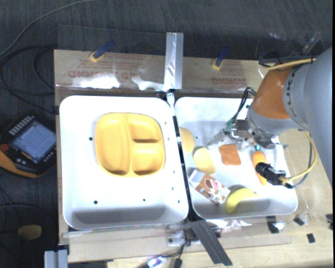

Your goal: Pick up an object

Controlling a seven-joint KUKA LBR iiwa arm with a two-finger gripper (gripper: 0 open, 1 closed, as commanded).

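Gripper (241, 132) is seen low in the right bin (285, 205), just beside an orange flat piece (230, 154). Its state cannot be told. A yellow divided tray (129, 143) is seen in the left bin (78, 205).

Dark grey carpet (72, 15) is covering the floor, cables (22, 66) are snaking across it, and a handheld controller (23, 147) is lying left of the bench.

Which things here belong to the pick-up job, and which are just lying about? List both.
Job: gripper; right bin with its candidates: orange flat piece, pale yellow lump, printed packet, yellow-green fruit, small orange item.

Lying about: yellow divided tray in left bin; handheld pendant on the floor.
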